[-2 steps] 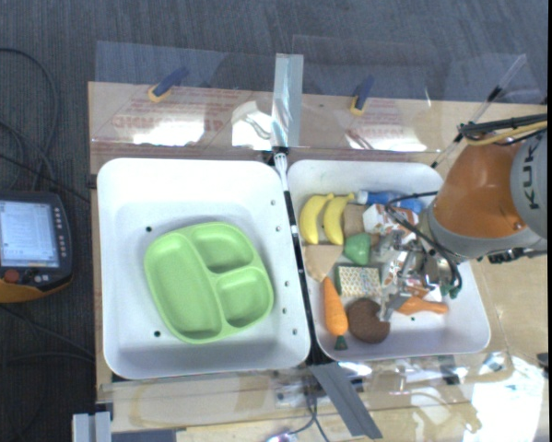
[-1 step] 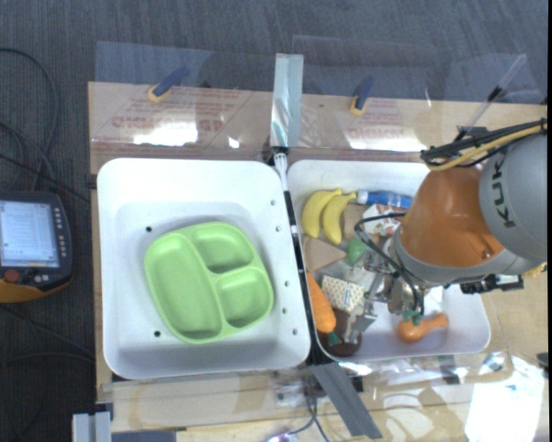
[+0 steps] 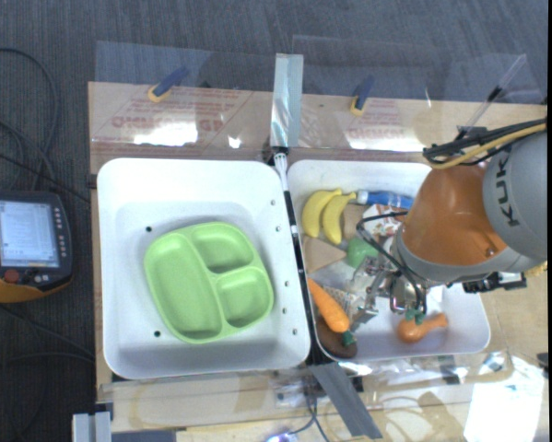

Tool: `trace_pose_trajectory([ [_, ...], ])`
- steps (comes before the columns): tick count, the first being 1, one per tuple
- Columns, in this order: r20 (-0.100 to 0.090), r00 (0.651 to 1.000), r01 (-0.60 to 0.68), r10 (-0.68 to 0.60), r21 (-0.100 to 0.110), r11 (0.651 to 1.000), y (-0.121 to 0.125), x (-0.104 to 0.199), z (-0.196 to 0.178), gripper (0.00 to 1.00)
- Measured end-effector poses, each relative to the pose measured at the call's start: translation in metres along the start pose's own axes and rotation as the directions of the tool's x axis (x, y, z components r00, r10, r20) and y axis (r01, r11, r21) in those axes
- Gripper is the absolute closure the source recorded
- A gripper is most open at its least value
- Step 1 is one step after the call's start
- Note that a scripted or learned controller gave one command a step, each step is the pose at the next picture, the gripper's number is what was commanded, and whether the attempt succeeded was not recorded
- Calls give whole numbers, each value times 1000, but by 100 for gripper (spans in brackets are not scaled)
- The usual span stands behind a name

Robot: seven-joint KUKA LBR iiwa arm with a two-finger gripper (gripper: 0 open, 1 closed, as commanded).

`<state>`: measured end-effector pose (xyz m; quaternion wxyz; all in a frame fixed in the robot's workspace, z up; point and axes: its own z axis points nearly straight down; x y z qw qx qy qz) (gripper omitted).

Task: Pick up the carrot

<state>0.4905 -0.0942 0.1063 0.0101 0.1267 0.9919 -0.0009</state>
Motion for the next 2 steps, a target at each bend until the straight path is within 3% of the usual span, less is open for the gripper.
trace_pose_trajectory([
  [1, -7, 993, 115, -115, -1, 993, 16, -2, -148, 100],
  [2, -17, 993, 115, -115, -1, 993, 16, 0, -143, 0],
])
